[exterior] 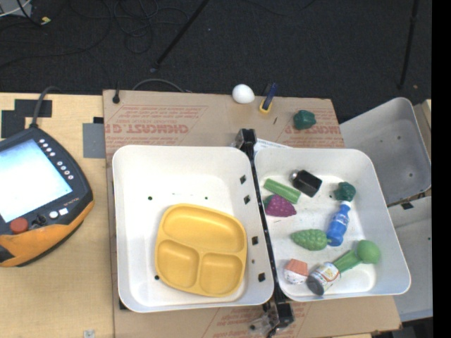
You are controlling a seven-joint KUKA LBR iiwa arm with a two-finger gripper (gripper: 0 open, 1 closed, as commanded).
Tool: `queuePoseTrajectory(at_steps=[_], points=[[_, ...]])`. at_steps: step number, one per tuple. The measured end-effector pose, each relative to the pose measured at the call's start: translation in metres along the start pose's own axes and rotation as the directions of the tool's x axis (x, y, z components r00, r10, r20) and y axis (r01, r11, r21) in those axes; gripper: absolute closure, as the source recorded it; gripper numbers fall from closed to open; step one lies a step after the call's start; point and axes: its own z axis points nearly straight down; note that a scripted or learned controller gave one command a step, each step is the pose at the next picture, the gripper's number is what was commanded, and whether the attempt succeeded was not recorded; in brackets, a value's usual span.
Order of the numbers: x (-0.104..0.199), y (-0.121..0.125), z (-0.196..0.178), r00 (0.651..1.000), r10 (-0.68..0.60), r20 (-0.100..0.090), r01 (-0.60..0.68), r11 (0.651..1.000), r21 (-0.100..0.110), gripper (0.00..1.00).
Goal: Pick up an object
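Small toys were gathered in right bin [380,189]: blue bottle [339,224], black block [307,182], purple grapes [280,205]. Yellow tray [201,250] was laid in left bin [141,182]. Tool state could not be told.

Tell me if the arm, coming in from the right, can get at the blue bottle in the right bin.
Probably yes. The blue bottle lies uncovered in the right bin, nothing stacked on it. The green bumpy toy sits close against its lower end, which could crowd the fingers.
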Motion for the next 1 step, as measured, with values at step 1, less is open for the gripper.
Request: queuePoseTrajectory(at_steps=[1], points=[[0.0041,0.0015,-0.0079,1.000,-0.009,-0.003,0.009,1.000,0.005,1.00]])
